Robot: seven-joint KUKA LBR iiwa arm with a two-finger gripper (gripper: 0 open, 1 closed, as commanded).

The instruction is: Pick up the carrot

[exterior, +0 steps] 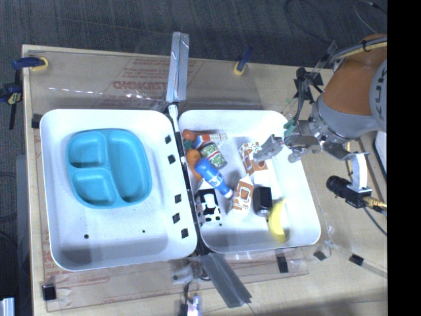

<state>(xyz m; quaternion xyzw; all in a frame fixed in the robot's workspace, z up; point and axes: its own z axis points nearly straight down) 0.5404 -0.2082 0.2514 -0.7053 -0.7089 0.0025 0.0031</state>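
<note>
On the bench sat 2 white bins side by side, the left bin [59, 236] holding a blue divided plate [108, 166]. At the view's right, the grey arm [352, 91] with its orange band reached over the right bin [299, 232], its gripper [268, 148] hovering above the clutter near the bin's right side; whether its jaws were parted or closed could not be told. Below it lay a banana [277, 220], a black box [262, 199] and a blue bottle [212, 176]. Smallest, the carrot [191, 157] rested against the bin's left wall, well apart from the gripper.
</note>
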